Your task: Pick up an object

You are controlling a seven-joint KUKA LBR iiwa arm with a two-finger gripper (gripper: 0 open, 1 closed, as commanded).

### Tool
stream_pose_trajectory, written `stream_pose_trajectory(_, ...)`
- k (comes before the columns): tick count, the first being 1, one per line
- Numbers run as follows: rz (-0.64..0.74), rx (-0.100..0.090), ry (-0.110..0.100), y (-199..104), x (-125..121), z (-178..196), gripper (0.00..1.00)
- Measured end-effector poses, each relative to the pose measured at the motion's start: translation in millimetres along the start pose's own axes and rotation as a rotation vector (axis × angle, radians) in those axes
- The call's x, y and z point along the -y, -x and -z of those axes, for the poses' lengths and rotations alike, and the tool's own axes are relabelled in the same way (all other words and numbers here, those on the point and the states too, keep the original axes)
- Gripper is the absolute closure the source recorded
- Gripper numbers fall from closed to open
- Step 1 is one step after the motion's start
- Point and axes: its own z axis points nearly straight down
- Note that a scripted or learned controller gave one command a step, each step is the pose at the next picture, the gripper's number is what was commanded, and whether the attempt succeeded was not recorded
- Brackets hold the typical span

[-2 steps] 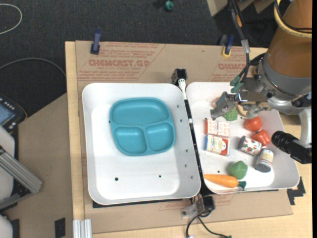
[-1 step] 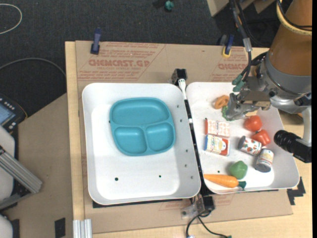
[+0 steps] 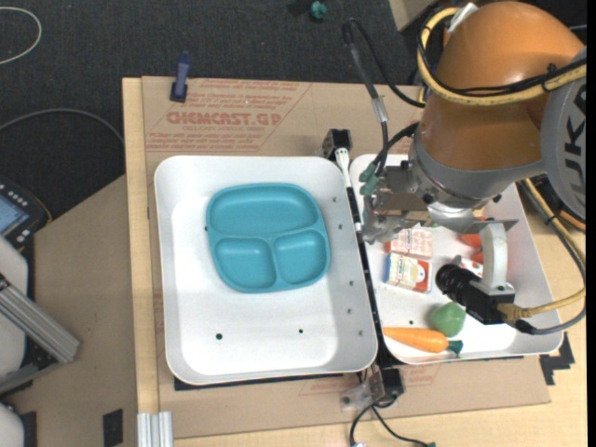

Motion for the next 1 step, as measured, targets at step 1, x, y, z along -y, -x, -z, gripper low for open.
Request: stream_pose_trajectory(1, -0.005, -0.001, 0.021, 2.0, 3.2, 100.7, 1.0)
